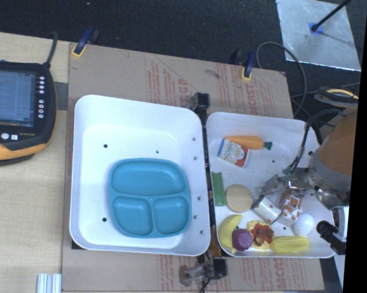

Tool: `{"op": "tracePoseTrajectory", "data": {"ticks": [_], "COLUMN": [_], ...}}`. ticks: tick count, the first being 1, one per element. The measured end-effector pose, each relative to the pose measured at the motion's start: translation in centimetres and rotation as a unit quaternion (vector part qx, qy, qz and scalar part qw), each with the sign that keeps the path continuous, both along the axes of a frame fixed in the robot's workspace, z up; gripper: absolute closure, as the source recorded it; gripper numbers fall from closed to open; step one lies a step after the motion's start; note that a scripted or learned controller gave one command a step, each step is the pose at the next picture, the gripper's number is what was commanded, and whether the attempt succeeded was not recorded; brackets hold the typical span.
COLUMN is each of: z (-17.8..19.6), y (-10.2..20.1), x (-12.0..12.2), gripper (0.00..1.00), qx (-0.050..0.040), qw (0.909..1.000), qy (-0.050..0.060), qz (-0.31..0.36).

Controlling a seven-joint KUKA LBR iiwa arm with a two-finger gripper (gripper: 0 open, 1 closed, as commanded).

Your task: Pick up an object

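White plastic forms both bins; the right bin (262, 125) holds the candidate objects, the left bin (141, 117) a blue divided plate (150, 197). The gripper (274, 194) hangs low over the right bin's middle, reaching in from the right, and its fingers appear slightly apart with nothing visibly between them, though the resolution leaves this uncertain. Just beside the fingers to the left lies a round tan disc (238, 196). A small white block (266, 210) sits directly below the fingers, its long axis running diagonally. A yellow banana (227, 230), a purple piece (242, 239) and a corn cob (290, 245) lie nearer the front wall, a carrot (246, 142) toward the back. The disc and block are the nearest candidates.
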State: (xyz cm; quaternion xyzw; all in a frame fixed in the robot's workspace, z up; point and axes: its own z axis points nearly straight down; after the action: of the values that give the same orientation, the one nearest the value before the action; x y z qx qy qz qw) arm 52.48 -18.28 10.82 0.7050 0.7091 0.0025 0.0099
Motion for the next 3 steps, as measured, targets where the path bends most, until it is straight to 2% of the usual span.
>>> {"op": "tracePoseTrajectory", "data": {"ticks": [1,2,3], "z": [-1.6,-1.4,-0.4], "y": [3.2,3.2,3.1], "x": [8.4,3.1,3.1], "gripper": [0.0,0.0,1.0], "qx": [0.0053,0.0047,0.0044], "qw": [0.9999,0.9999,0.9999], "qy": [0.01,0.011,0.012], "qz": [0.0,0.0,0.001]}}
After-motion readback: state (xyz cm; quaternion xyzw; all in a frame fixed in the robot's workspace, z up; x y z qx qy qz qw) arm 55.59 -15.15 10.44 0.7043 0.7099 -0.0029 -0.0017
